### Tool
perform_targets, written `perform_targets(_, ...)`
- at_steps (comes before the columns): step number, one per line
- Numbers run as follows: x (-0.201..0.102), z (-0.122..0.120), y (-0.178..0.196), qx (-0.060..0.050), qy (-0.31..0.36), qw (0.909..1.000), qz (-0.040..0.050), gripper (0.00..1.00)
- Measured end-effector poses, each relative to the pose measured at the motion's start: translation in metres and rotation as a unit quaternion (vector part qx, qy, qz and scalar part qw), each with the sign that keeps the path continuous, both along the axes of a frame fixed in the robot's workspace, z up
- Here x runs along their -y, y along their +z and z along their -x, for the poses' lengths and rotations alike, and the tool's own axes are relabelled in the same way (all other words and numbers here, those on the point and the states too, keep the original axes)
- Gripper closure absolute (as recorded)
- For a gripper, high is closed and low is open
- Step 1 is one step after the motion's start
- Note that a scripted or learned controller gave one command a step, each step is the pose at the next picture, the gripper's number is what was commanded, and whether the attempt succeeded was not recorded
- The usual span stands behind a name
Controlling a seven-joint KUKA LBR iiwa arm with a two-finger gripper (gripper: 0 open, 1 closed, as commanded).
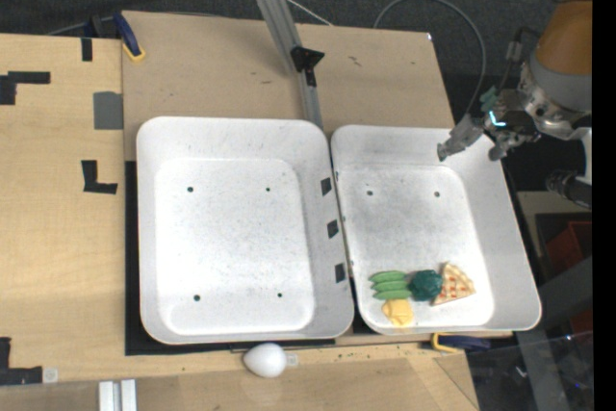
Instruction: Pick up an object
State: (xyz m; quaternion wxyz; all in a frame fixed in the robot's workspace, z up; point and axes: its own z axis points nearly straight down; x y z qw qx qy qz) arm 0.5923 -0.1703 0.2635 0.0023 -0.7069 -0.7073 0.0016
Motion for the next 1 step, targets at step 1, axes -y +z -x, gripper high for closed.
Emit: perform_targets(1,-0.0001,-0.0008,0.0028,0.002,0.000,1.0000,0.0002,0.00)
